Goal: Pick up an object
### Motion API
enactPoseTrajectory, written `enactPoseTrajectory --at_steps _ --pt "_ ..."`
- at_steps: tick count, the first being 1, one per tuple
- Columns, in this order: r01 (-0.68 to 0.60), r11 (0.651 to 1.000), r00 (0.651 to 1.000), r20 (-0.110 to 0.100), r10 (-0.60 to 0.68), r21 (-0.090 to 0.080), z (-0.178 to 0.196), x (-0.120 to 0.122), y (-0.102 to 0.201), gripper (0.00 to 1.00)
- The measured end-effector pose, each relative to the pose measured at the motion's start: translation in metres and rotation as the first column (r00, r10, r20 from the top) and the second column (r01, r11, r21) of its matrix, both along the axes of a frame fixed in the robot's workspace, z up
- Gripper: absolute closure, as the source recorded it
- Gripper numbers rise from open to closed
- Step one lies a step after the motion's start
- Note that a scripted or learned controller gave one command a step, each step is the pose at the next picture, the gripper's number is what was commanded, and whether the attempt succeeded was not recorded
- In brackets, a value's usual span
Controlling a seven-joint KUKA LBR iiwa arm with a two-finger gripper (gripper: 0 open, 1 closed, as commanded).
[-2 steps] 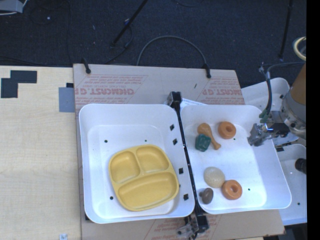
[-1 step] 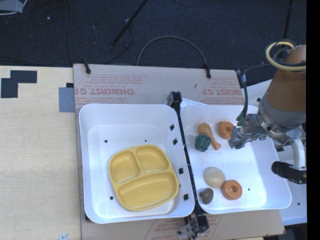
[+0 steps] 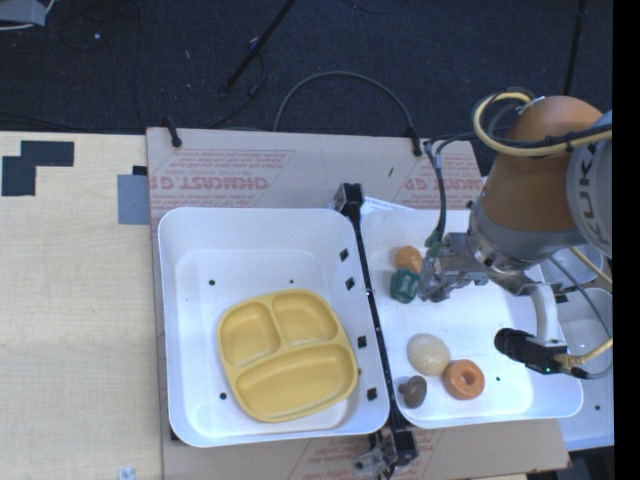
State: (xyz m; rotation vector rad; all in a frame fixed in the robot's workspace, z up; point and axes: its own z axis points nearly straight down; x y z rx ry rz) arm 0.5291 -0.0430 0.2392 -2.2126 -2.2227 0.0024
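A yellow divided tray fills the lower middle of the left bin, leaving its upper part bare. In the right bin, five small objects crowd the left side, the arm overhanging the upper right.

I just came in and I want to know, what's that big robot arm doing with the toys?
The robot arm's gripper is down in the right bin, right beside a small teal object and an orange ball. It seems to be trying to pick one up. A cream egg, an orange ring and a brown lump lie nearer the front. The left bin holds a yellow tray.
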Motion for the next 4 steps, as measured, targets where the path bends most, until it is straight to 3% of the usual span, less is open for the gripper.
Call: enactPoseTrajectory --at_steps 1,3,4 --pt "-0.001 1.000 1.000 0.003 0.001 -0.001 0.007 -0.001 0.055 1.00" --pt "0.000 1.000 1.000 -0.003 0.000 -0.002 -0.015 -0.015 0.154 1.00" --pt "0.003 1.000 1.000 -0.001 -0.003 -0.003 -0.014 -0.014 0.152 0.00"
